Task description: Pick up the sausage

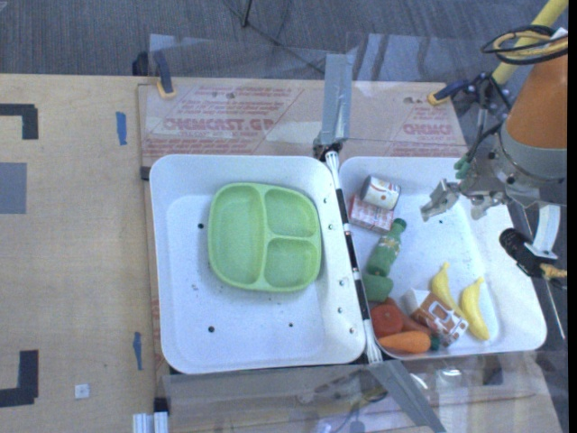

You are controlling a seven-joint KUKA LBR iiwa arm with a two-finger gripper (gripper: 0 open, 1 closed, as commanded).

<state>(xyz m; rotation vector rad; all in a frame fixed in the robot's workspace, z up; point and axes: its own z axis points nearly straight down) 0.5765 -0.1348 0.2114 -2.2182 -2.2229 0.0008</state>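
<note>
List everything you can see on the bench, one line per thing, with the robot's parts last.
Bins: 2, white, side by side on the bench.
Divided plate: 1, light green, in the left bin.
Bottle: 1, green, lying along the right bin's left side.
Can: 1, white with red, right bin, far left corner.
Small box: 1, red and white, just below the can.
Bananas: 2, yellow, right bin, near right.
Tomato: 1, red, right bin, near edge.
Carrot: 1, orange, below the tomato.
Packet: 1, orange and white, beside the bananas.
Arm: 1, grey and orange, from the right.
Gripper: 1, grey, over the right bin's far side.
</note>
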